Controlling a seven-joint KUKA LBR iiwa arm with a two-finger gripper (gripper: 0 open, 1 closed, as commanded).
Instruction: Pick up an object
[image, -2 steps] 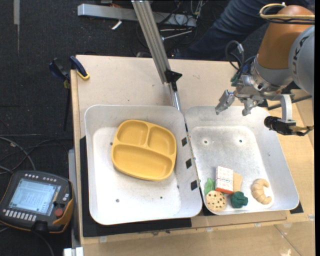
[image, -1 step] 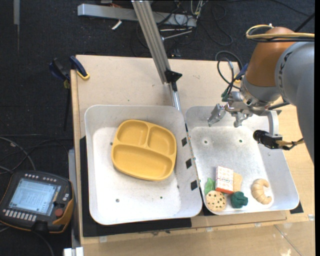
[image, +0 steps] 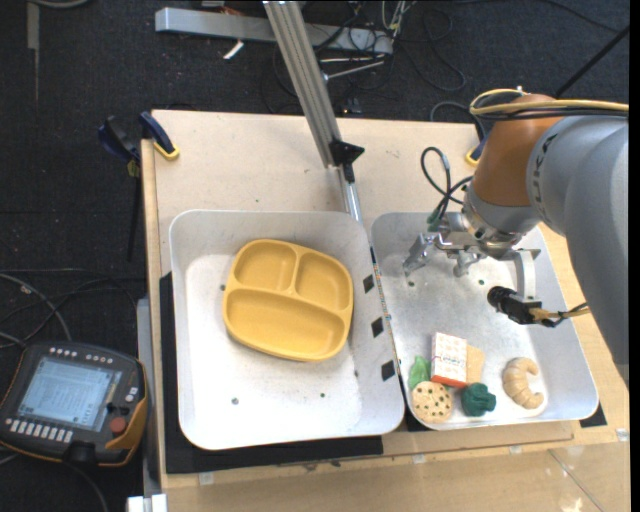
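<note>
1. The things to be picked lie in a cluster at the near end of the right bin (image: 560, 330), against its front wall: a round chocolate-chip cookie (image: 431, 401), a green leafy piece (image: 477, 399), a red and white box (image: 449, 358) with a tan cracker-like slab (image: 474, 361) just behind it, and a pale croissant (image: 523, 383) a little to the right
2. The cookie touches or nearly touches the box; a thin bright green item (image: 417, 373) sits at the left edge of the cluster, by the wall between the bins
3. None of these things is between the fingers; all rest on the bin floor
4. The gripper (image: 438, 254) hangs over the far half of the right bin, well apart from the cluster, its metal fingers pointing toward the left of the view
5. The fingers look spread with nothing between them, though the gap is small at this slant
6. The grey arm (image: 590, 190) with its orange band (image: 505, 160) enters from the right, cables looping round the wrist
7. The left bin (image: 200, 400) holds a yellow divided plate (image: 289, 298) with three compartments, lying flat near its middle
8. A slanted metal pole (image: 310, 85) crosses the far side of the bench (image: 230, 160)
9. A teach pendant (image: 68, 400) with a lit screen lies on the floor at lower left
</note>
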